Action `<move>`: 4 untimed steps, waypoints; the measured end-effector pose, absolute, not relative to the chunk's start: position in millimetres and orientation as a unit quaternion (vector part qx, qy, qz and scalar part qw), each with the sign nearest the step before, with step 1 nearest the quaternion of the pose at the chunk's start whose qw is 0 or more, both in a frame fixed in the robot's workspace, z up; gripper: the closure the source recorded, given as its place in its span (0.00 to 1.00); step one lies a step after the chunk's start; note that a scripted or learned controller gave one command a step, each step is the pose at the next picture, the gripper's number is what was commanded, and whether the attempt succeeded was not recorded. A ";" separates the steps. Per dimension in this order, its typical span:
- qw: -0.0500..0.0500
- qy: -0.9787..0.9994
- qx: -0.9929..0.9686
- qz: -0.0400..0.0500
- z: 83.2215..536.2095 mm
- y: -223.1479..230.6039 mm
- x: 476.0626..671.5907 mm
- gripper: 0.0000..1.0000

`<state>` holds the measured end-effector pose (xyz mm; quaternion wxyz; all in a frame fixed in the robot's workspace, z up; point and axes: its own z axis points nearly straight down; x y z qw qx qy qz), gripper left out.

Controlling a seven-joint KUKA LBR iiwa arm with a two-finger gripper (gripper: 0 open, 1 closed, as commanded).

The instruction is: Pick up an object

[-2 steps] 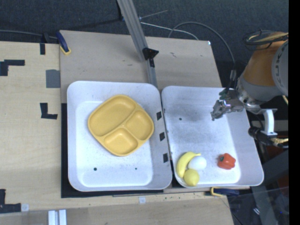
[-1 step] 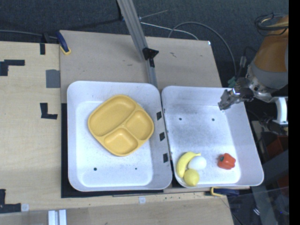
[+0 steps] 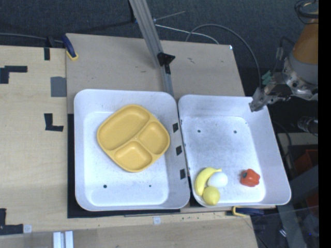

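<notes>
Worktop point(image 3: 31, 138): pale wood-coloured surface, marked with black tape pieces at the left; two shallow white plastic bins are carried side by side.

Left white bin point(image 3: 83, 138): one yellow plastic plate with three compartments point(image 3: 133, 137) is held in it, lying flat and turned at a slant, in the upper middle of the bin floor.

Right white bin point(image 3: 227, 133): four small items are gathered along the near edge. A yellow toy banana point(image 3: 204, 177) is curved around a white egg-shaped object point(image 3: 219, 180), the two touching. A round yellow lemon-like fruit point(image 3: 211, 195) is set just below them, touching the banana, in the near left corner. A small red toy pepper point(image 3: 250, 177) is placed apart to the right, near the bin's right wall. The far part of the bin floor is speckled with dark marks.

Grey arm with an orange band point(image 3: 307, 45): seen at the right edge of the view, beyond the far right corner of the right bin.

Pincer point(image 3: 258, 103): dark, located over the far right rim of the right bin, well apart from all four items. Whether it is open or closed cannot be told; nothing is seen between its tips.

Grey metal pole point(image 3: 147, 27): slanted across the top, ending between the two bins at the far side.
</notes>
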<state>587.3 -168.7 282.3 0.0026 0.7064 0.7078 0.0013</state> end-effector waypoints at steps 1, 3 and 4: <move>0.000 0.709 0.705 0.000 283.2 -115.8 586.0 1.00; -0.002 0.709 0.705 -0.001 263.0 -4.6 583.1 1.00; -0.001 0.710 0.705 0.000 262.3 48.9 588.5 1.00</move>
